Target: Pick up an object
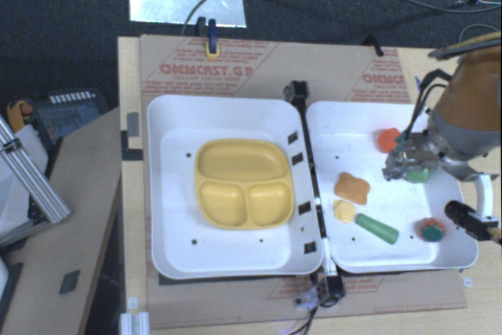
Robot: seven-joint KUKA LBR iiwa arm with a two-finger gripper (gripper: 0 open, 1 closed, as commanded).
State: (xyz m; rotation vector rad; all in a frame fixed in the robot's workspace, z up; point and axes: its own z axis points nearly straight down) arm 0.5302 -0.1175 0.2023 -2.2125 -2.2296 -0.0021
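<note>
The gripper (398,166) hangs low in the right bin (337,125), and whether it is released or clenched I cannot tell; a green object (418,175) lies right at it, partly hidden, with an orange ball (387,140) just beside; these look the likeliest picks, so the descent should centre on one and avoid nudging the other; an orange biscuit-like piece (352,188), a yellow piece (344,210), a green cylinder (377,227) and a small teal-and-orange toy (430,230) lie further forward; the left bin (169,169) bears a yellow divided tray (241,183); both bins sit on a cardboard sheet (259,63) over the bench; dark carpet lies behind.
</note>
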